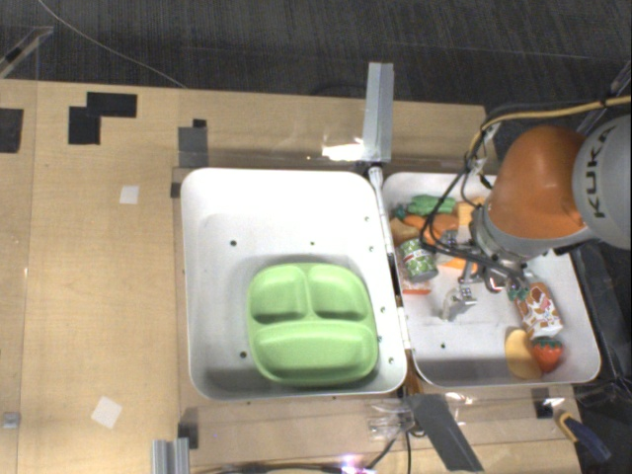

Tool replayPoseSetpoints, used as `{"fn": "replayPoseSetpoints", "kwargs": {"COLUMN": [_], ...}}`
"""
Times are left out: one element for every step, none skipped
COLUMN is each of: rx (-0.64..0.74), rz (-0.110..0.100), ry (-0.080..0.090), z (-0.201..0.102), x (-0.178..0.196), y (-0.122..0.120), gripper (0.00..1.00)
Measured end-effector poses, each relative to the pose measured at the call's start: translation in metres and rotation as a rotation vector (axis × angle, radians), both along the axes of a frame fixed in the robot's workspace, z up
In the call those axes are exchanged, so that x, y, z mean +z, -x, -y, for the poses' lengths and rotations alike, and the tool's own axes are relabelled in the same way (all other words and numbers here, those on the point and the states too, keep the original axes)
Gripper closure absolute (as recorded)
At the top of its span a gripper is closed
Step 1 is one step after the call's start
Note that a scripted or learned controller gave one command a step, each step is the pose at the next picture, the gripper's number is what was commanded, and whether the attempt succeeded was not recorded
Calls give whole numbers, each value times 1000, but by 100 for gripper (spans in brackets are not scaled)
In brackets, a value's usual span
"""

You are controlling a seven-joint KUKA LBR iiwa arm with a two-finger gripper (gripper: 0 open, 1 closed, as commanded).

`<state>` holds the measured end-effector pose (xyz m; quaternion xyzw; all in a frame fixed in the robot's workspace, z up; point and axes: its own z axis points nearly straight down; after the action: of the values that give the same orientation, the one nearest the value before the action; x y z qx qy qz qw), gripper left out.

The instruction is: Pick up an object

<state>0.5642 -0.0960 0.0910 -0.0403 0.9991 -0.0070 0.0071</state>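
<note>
claw (pixel 462 299) hangs over the right bin (pixel 583 363), finger state untellable; arm (pixel 602 181) reads "ku".

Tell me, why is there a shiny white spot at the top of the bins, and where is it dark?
In the camera view, glare flashes off the clear panel behind the left white bin; a soft shadow lies under the green divided plastic tray; the small items under the grey and orange arm look blurry.

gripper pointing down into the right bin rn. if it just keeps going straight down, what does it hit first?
Most likely bare floor of the right bin. The gripper points down over an open patch, between the small can and the printed packet. Depth is unclear from above, so height is uncertain.
</note>
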Motion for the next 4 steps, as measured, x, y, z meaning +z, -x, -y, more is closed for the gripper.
{"fn": "replayPoseSetpoints", "kwargs": {"rx": [-128,-267,-361,-358], "rz": [1,3,6,16], "ry": [-13,-17,-18,-15], "z": [-10,-8,-10,-8], "x": [-1,-1,-1,12], "y": [-23,-19,7,5], "gripper": [0,0,0,100]}}
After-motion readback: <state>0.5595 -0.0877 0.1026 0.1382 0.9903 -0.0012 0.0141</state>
